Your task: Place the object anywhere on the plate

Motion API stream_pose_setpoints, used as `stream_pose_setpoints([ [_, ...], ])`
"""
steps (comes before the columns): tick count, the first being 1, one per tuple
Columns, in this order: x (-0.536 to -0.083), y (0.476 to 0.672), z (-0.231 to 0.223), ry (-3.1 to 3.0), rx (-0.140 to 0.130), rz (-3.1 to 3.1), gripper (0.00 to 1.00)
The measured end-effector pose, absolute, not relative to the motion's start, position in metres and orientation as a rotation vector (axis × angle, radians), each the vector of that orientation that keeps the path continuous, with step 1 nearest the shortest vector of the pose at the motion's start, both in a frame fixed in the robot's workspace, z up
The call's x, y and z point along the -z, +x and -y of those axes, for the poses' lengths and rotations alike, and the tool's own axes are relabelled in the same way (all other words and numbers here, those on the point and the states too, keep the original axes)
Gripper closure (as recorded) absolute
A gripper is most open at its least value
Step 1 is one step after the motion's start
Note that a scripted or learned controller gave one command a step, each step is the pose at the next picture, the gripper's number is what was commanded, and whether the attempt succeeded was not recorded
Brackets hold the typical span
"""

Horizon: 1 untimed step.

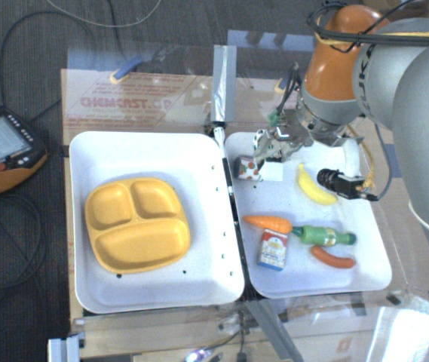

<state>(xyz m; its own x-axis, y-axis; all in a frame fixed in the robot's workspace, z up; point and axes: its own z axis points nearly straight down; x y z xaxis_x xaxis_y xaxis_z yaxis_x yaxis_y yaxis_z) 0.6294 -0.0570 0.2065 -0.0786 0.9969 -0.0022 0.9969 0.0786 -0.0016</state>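
Nearest to the camera in the right bin (pixel 372 274), a small red and white carton (pixel 273 249) is standing, and beside it on the right a red sausage (pixel 333 259) is lying. Just behind them, an orange carrot (pixel 268 222) and a green bottle (pixel 324 237) are lying with their long axes going left to right. Farther back, a yellow banana (pixel 314 186) is lying with its long axis running near to far, and a small patterned cube (pixel 249 168) is sitting at the far left corner of this bin. The gripper (pixel 268 146) is hanging just above and to the right of this cube, so the cube seems to be the object for the task, though this is only my judgement. I cannot tell if the gripper is released or clenched, and nothing is showing between its parts. The yellow plate (pixel 137 223), with three compartments, is waiting in the left bin (pixel 93 145), well to the left and nearer. The raised edges between the two bins are standing in the way, so the carry probably needs some lifting first.
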Motion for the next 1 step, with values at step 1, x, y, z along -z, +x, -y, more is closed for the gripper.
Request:
stream_pose_setpoints([
  [1, -0.2372, 0.5869, 0.0061, 1.915, 0.003, -2.491, 1.00],
])
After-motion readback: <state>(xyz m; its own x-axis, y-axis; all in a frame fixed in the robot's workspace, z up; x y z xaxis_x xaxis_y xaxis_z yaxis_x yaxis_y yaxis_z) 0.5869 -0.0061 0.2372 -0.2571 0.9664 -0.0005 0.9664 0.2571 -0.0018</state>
